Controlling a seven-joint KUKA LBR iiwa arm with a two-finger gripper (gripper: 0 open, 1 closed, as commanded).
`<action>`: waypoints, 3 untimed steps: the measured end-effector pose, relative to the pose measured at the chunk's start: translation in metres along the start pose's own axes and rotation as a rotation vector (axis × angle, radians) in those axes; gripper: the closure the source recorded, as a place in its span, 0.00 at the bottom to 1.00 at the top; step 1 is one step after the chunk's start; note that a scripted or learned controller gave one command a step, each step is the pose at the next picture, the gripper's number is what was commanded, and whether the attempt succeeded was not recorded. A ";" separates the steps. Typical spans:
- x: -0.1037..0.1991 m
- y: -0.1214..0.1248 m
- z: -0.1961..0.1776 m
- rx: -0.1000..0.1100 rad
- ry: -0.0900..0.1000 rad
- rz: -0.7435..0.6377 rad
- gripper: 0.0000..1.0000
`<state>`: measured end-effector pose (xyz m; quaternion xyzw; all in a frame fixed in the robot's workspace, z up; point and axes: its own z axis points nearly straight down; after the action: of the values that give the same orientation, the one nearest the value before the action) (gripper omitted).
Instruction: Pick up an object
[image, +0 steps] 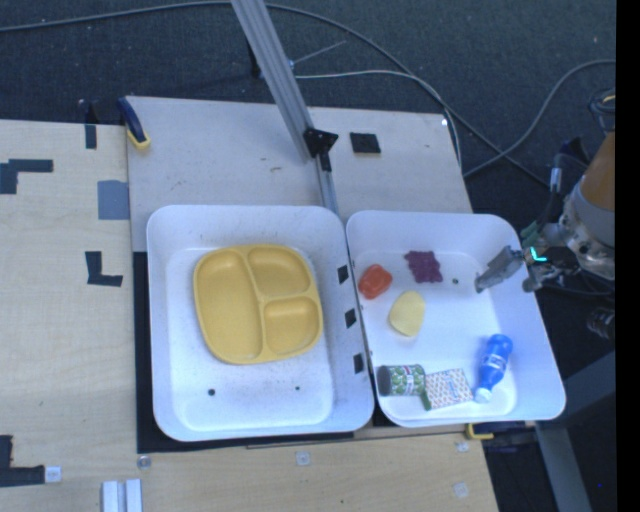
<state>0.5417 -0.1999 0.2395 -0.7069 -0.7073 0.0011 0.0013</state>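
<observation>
Two shallow white bins side by side on bench. Left bin (170, 300) holding a yellow divided tray (257, 302), three compartments, lying flat near bin centre, nothing in the compartments. A few dark specks on bin floor below the tray.

Right bin (455, 235) holding five objects. Orange-red rounded item (374, 281) near the left wall, upper part. Purple lumpy item (424, 265) just right of it, near the top. Pale yellow rounded item (406, 313) below and between those two, apart from both. Blue bottle (492, 365) with white cap, lying tilted at lower right, cap end pointing down toward the front wall. Flat packet (426, 385) along the front, green-and-white printing at left end, pinkish at right end, right end close to the bottle cap; print too small to read, no brand legible. No readable writing anywhere else.

Gripper (512, 268) at right bin's upper right edge, over the rim area, well apart from every object, nothing between the fingers. Fingers (493, 272) reaching left into the bin at a slant; open or closed cannot tell at this resolution. Small green light on the wrist body. Arm entering from right, orange band visible at the frame edge.

Grey metal post (283, 80) slanting across bench top behind the bins. Cables on dark floor above.
</observation>
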 end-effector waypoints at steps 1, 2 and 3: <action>0.000 0.000 -0.001 -0.002 -0.001 0.000 0.00; 0.002 0.001 0.043 0.001 0.000 0.000 0.00; 0.002 0.004 0.107 0.003 0.000 0.000 0.00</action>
<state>0.5454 -0.1979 0.1329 -0.7069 -0.7073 0.0021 0.0027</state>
